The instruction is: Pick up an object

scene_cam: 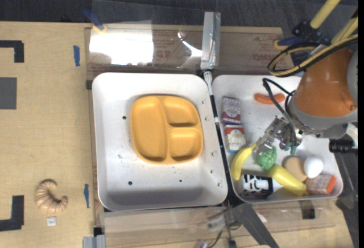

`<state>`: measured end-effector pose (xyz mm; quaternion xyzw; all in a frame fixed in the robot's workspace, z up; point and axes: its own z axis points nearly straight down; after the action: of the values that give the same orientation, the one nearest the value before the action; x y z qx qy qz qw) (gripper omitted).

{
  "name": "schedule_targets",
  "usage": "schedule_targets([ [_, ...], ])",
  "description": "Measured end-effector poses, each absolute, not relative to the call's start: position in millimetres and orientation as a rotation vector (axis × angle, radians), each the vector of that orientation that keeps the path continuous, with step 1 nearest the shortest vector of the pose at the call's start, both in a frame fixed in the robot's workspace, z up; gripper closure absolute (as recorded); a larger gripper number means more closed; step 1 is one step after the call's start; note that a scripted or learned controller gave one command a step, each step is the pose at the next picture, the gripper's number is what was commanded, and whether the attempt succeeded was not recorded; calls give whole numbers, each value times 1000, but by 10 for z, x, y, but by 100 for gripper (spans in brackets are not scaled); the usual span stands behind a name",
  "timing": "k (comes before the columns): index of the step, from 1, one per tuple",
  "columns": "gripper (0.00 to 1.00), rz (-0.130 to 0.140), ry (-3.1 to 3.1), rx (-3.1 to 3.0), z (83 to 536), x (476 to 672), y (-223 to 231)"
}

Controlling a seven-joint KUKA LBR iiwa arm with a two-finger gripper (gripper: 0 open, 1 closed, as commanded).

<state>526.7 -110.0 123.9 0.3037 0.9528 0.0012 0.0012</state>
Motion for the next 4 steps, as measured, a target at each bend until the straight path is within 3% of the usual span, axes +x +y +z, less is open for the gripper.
schedule_targets([
  [1,100,2,2948,1098,1136,5095,-983],
  [2,100,8,2962,1039,875,5116,-1187],
  [3,100,6,2825,1370,871,5217,-1209],
  [4,100,6,2839,1330,2954,5462,-346],
])
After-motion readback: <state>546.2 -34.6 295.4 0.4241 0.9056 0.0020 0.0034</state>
